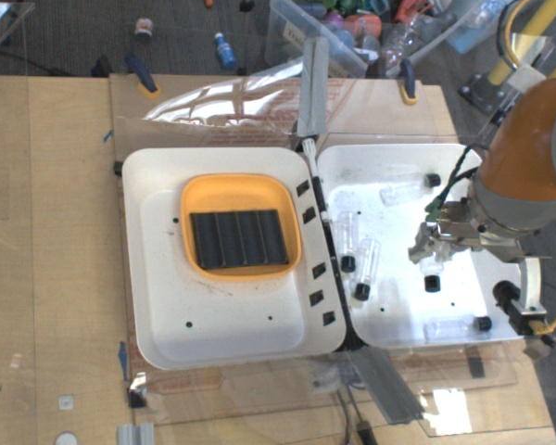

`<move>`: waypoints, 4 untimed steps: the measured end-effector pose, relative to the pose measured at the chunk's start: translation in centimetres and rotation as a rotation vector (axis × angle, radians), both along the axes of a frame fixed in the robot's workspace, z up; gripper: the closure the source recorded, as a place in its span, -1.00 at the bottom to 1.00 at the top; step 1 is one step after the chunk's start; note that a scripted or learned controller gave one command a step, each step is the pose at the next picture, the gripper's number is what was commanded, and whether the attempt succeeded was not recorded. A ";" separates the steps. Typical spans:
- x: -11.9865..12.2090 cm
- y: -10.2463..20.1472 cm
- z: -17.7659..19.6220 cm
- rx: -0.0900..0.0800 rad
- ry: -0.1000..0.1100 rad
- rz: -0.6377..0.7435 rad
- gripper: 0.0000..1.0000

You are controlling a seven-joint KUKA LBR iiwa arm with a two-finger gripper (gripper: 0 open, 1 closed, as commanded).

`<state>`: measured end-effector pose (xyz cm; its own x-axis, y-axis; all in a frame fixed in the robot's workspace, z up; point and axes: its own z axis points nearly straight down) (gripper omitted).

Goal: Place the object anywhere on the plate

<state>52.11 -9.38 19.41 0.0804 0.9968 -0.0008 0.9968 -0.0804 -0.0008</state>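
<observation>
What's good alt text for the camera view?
A grey arm reaches from the right over the right bin, its claw low above scattered clear vials. The left bin bears an orange plate with a dark ridged block on it.

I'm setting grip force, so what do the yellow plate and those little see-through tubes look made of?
The square yellow plate looks like matte moulded plastic, evenly coloured, without glare. The small clear black-capped tubes look like glossy transparent plastic or glass: the bin shows through them.
</observation>
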 end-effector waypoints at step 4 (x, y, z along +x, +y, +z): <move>14.7 6.6 1.5 -0.002 -0.007 0.717 1.00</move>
